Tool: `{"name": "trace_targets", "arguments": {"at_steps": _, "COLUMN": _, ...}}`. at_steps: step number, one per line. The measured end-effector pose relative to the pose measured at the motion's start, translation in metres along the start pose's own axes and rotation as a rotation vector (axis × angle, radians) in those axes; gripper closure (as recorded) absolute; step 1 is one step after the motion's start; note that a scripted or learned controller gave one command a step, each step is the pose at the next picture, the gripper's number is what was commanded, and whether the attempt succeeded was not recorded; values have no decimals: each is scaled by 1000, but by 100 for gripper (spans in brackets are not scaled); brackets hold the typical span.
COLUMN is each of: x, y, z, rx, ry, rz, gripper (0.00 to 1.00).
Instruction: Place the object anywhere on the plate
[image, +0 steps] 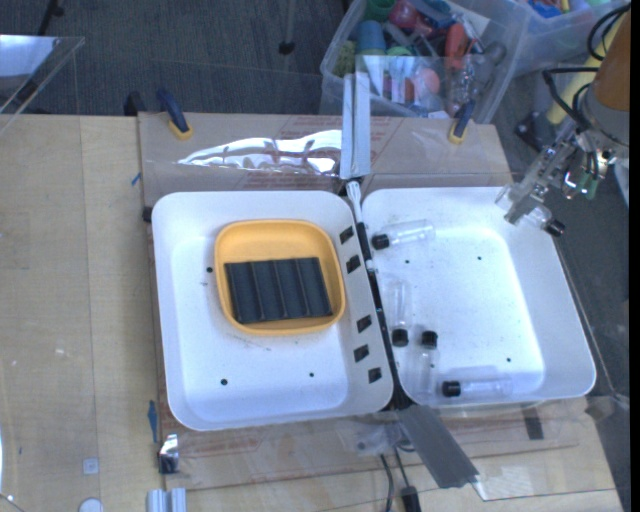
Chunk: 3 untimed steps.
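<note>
**Gripper parked over the far right corner, vials down in the right bin**

My gripper (522, 203) hangs right at the upper right corner of the right bin (560, 300), just over its rim, tilted so the tip points down and left toward the bin floor. Whether my fingers are spread or pressed together I cannot tell; the metal parts blur into one another there. Nothing visible is caught at the tip. Behind it my wrist climbs up and to the right, with the orange band (612, 75) showing at the top right edge.

Below and to my left, inside the same bin, lie clear vials with black caps. The nearest one (402, 237) rests on its side near the bin's far left corner. Farther down, a pair of small black-capped ones (414, 339) sit close together by the divider, and another vial (478, 385) lies flat along the near edge, well apart from my tip.

Across the divider, well off to my left, the left bin (190, 330) holds the yellow plate (275, 235), sitting flat near its centre. A dark ridged insert (277, 289) lies on the plate, covering most of its floor.

Beyond the bins, up and left of my gripper, a clear tub of mixed items (420, 50) stands on the bench.
</note>
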<state>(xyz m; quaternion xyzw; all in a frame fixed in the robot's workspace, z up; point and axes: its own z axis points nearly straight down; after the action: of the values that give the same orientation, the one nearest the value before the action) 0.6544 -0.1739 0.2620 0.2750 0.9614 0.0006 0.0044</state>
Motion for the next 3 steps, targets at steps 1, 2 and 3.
{"name": "trace_targets", "arguments": {"at_steps": 1, "x": -26, "y": -43, "z": -82, "rx": 0, "ry": -1, "rz": -206, "gripper": 100}}
{"name": "trace_targets", "arguments": {"at_steps": 2, "x": -32, "y": -38, "z": -130, "rx": -1, "ry": -3, "rz": -518, "gripper": 100}}
{"name": "trace_targets", "arguments": {"at_steps": 3, "x": -26, "y": -41, "z": -170, "rx": -1, "ry": -3, "rz": -845, "gripper": 100}}
